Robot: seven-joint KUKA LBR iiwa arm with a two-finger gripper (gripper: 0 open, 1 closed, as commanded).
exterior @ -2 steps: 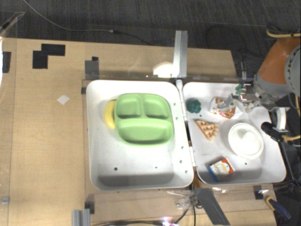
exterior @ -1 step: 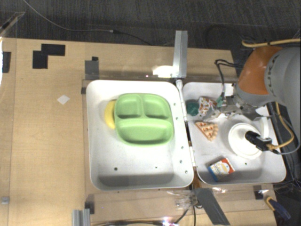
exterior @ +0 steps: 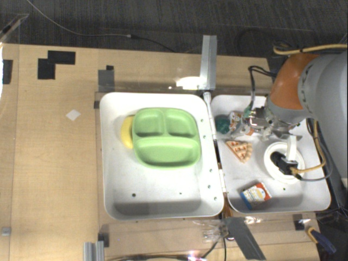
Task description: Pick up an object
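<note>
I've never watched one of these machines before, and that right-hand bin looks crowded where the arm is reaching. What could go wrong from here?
Three things, probably:
1. The gripper sits low at the back of the right bin, where a teal object and a waffle-patterned wedge lie close together. It may nudge one while reaching for the other.
2. Cables loop near the wrist and could snag.
3. The small carton lies near the bin's front wall, awkward to reach.

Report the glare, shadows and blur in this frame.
Camera view: bright glare on the bench just behind the left white bin; soft shadow along that bin's front wall; the green divided plastic plate is sharp, the small items by the gripper are soft and hard to resolve.
</note>
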